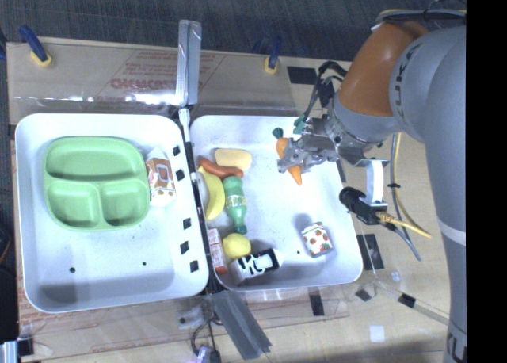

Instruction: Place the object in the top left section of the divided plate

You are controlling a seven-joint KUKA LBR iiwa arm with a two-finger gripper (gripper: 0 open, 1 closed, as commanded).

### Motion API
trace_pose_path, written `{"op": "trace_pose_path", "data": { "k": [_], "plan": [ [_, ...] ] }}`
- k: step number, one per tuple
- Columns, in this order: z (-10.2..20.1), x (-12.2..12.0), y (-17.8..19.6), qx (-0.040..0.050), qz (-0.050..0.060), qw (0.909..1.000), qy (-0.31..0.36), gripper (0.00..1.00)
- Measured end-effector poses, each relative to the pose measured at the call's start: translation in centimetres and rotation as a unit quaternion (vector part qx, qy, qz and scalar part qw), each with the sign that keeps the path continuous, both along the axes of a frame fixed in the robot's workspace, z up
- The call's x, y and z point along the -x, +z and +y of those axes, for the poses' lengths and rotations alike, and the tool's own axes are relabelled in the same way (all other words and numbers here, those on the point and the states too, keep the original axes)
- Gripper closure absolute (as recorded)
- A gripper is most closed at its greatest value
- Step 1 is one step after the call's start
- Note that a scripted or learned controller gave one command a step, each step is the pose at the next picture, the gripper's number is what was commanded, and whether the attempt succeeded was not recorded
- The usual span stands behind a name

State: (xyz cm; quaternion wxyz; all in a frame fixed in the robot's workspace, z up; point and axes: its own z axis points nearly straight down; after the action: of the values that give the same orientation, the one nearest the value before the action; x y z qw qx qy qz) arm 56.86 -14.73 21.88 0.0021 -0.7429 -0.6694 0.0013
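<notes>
Left bin (32, 274): holds the green divided plate (97, 179), all three sections bare, including the top left section that is the goal; a small printed carton (161, 179) stands just beside the plate's right rim. Right bin (261, 128): along its left wall, a cluster of toy foods, namely a sausage (220, 170), a pale yellow piece (232, 158), a banana (213, 195), a green bottle (235, 203), a lemon (235, 245) and a black-and-white packet (258, 262); apart from these, a small patterned cup (316, 238) near the lower right corner. Upper right of that bin: the claw (296, 157) sits over an orange carrot (288, 157), its tip pointing down-right, and appears closed around it, though the fingers are partly masked by the wrist. Status: the object seems grasped but remains in the right bin, well apart from the plate; lifting, carrying across the divider and setting down in the top left section are all left.
</notes>
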Motion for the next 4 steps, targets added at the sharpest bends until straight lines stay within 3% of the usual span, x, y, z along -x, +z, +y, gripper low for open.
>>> {"op": "trace_pose_path", "data": {
  "k": [1,2,3,4],
  "plan": [
    [6.8,0.8,-0.7,-0.0004,0.001,0.9972,0.074,1.00],
    [15.2,0.1,-2.8,-0.0006,0.001,0.9798,0.200,1.00],
    [23.3,-3.0,-2.8,0.0006,-0.001,0.9967,0.081,1.00],
    [23.3,-3.0,-2.8,0.0005,-0.001,0.9967,0.081,0.00]
  ]
}}
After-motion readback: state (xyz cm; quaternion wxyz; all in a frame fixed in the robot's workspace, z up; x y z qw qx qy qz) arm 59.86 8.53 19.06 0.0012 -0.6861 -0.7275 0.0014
